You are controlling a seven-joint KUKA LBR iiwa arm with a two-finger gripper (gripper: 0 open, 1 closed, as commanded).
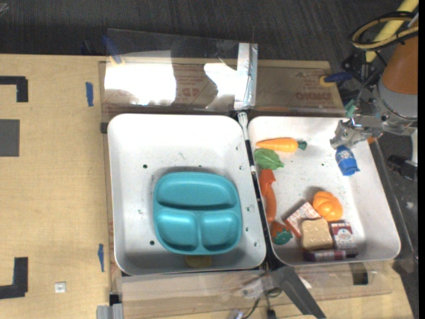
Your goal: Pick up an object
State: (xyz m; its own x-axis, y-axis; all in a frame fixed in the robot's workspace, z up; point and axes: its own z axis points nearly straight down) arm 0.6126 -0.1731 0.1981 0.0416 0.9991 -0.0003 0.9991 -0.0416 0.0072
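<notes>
1. Camera view: arm (398, 78) comes in from the right, orange band showing, wrist over the right bin's (378, 198) far right corner.
2. Pincer (346, 143) hangs over that corner with a small blue bottle-like object (346, 161) right under its tip. Can't tell whether the bottle is gripped or just below it; finger spread not readable.
3. Landmark = right bin. Far side: orange carrot (280, 144), green leaf piece (268, 158) just beside it.
4. Along its left wall: long red-orange piece (268, 195) running toward the near corner.
5. Near side: orange fruit (327, 205), touching a cluster of small boxes (317, 230).
6. Left of the right bin: second white bin (133, 145) holding a teal divided tray (196, 211).
7. Both bins sit on the worktop (46, 178).
</notes>
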